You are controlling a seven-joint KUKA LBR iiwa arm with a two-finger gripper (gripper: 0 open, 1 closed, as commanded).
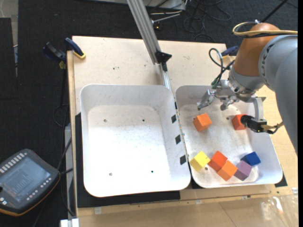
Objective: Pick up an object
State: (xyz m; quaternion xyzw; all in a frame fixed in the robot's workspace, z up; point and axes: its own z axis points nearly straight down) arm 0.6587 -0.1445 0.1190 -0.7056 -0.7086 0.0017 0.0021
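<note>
Fingers of the gripper (216, 101) are spread open with nothing between them, in the upper part of the right bin (270, 148). Just below sits an orange cube (202, 122), turned cornerwise. It has no long side. More blocks (226, 164) sit lower right.
</note>
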